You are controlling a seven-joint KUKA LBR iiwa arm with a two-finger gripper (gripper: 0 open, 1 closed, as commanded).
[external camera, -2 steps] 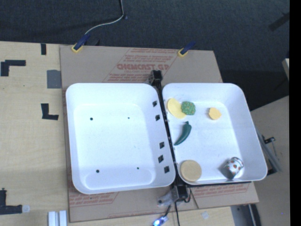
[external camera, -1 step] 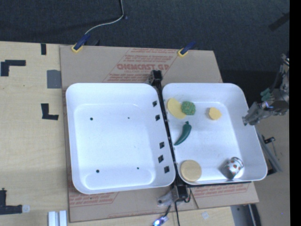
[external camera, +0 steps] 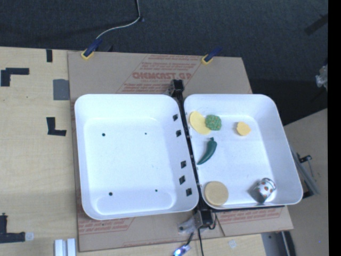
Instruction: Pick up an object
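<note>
The right bin (external camera: 277, 121) holds several small objects. A flat yellow piece (external camera: 197, 122) lies at its upper left, with a green broccoli-like ball (external camera: 213, 122) touching its right side. A small yellow-orange round piece (external camera: 243, 128) sits further right. A dark green pepper (external camera: 208, 151) lies slanted below the yellow piece. A tan round disc (external camera: 216, 193) rests near the front wall. A shiny silver object with red marks (external camera: 263, 190) sits in the front right corner.
The left bin (external camera: 85, 116) stands beside the right one, joined along a black clipped seam (external camera: 184, 143). Both rest on a brown cardboard sheet (external camera: 154, 73) on the wooden bench. A cable (external camera: 128, 20) runs across the dark floor behind.
</note>
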